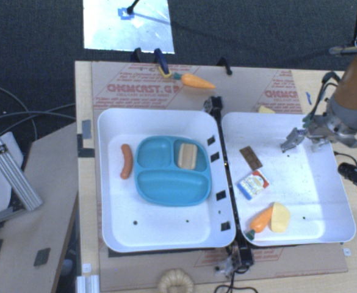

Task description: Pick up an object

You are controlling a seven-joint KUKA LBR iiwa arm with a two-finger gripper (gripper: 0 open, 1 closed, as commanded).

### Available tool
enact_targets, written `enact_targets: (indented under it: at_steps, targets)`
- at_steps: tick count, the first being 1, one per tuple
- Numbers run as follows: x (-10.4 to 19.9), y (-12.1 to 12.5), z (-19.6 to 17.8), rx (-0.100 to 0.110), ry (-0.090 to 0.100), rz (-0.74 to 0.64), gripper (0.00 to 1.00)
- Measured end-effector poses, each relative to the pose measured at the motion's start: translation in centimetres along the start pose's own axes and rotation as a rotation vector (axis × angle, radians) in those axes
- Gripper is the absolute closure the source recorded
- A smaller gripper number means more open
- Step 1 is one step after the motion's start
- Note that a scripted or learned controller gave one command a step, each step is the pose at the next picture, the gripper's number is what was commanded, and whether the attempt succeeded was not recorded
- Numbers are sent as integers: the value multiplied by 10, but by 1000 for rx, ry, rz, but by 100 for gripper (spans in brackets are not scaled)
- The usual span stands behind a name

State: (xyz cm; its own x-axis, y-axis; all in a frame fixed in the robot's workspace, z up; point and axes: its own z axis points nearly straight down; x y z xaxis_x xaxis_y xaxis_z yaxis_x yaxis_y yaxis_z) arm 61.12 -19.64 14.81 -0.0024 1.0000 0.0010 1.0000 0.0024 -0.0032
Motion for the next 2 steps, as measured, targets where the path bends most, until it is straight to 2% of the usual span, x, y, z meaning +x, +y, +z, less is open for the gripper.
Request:
enact_targets:
  at_steps: [1, 2]
  targets:
    - [-1, 1, 41, -3, -1, 1, 0]
    - [-1, 2, 64, -3, -2, 0, 0]
